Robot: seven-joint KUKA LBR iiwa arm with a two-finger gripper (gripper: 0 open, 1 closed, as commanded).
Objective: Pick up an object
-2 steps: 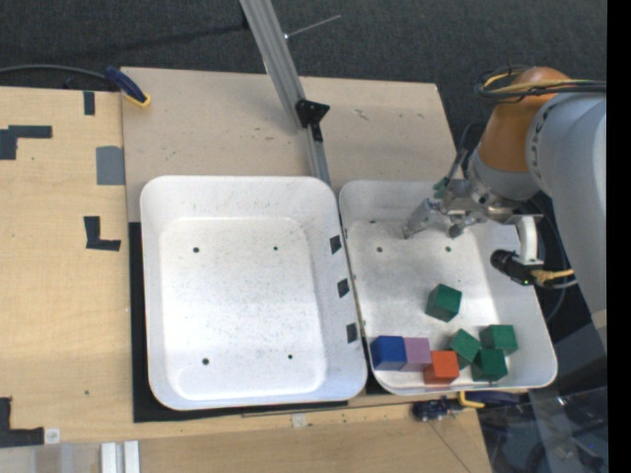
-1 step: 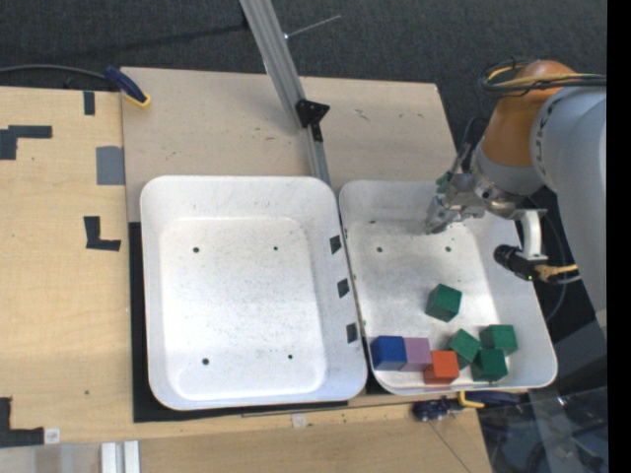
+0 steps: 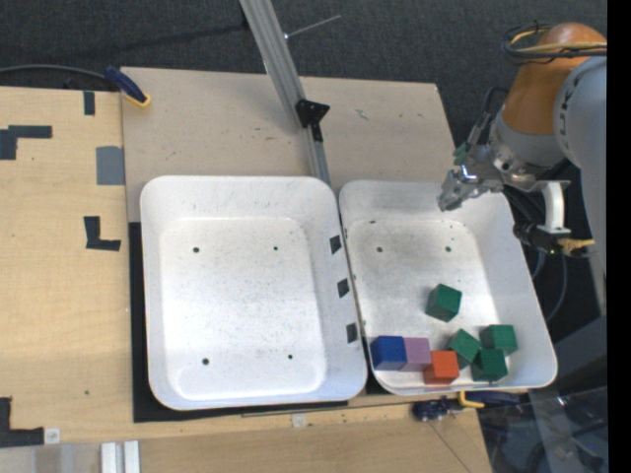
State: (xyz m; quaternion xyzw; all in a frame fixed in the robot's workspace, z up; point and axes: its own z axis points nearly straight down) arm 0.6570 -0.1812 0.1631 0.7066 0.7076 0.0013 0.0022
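Approach step: my hand (image 3: pixel 455 193) hovers at the right bin's (image 3: pixel 394 200) far edge; finger state indiscernible. Next, descend on the lone green cube (image 3: pixel 445 302) mid-bin.

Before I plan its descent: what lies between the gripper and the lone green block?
In the camera view, just bare white bin floor between the gripper and the lone green block.

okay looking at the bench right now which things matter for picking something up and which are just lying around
For the job: gripper; right bin; in it a lone green block, blue block, purple block, orange block, three more green blocks.

Lying about: left bin; metal pole; blue clamp.
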